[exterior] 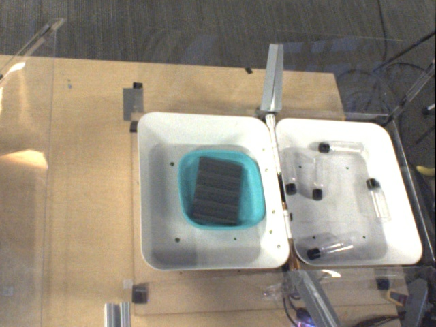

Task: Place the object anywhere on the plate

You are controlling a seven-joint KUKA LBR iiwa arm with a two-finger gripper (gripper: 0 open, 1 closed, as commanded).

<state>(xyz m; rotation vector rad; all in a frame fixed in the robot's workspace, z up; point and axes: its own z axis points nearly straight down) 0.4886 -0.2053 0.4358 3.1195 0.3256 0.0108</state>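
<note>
The dark grey ribbed rectangular block (218, 189) lies flat on the turquoise square plate with rounded corners (253, 206). It sits within the plate's rim, a little left of centre, its long side running up and down the view with a slight tilt. Its ridges run across its width. The plate rests on the floor of the left shallow white bin (157, 203), roughly in the middle, with bare white floor on all sides.

Just beside it, edge against edge, stands the right shallow white bin (402, 244). Clear plastic tubes with black caps (330, 249) lie scattered in it; there appear to be four or five, though the glare on the clear plastic makes the count uncertain.

A grey metal post (272, 80) rises at the far end of the seam between the bins. Both bins rest on the light wooden bench (75, 203), and grey carpet (170, 12) lies beyond it.
</note>
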